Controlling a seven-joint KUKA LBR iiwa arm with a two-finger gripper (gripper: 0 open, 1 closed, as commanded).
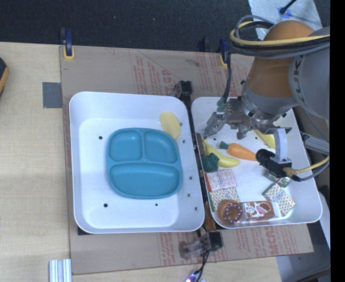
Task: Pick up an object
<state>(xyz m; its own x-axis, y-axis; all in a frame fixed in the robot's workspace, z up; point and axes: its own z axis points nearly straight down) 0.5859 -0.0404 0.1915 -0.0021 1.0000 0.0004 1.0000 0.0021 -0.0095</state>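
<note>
The arm (278, 69) hides part of the right bin (313, 210) and its yellow toy (265, 137).

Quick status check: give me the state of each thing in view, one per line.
end effector: hovering over the right bin's far left part, nothing seen in its grasp
blue divided plate: flat in the left bin, compartments bare
pale yellow piece: lying beyond the plate's far right corner
toy carrot: lying on its side in the right bin
brown round item: lying flat at the right bin's near edge

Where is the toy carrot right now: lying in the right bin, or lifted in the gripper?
In the bin. The carrot lies flat on the right bin floor, below the gripper.
</note>
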